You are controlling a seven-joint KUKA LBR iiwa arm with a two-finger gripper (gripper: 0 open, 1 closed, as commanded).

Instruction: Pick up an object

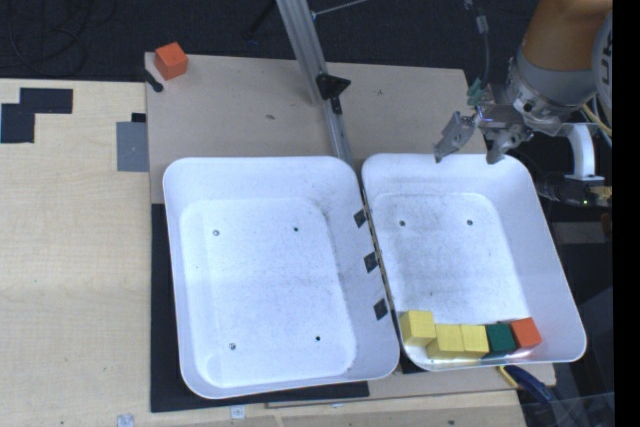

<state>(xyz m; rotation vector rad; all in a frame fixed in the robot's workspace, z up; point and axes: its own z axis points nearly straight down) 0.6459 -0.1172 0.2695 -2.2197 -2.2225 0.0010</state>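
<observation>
Hovering over the right bin's [560, 245] far edge, the hand [469, 142] gapes wide, holding nothing; five blocks [470, 337] line its near wall.

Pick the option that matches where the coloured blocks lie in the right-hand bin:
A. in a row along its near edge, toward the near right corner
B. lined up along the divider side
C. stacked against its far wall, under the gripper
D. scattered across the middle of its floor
A. The yellow blocks, green block and orange block sit side by side along the near edge of the right bin, far from the gripper at its far rim.
</observation>
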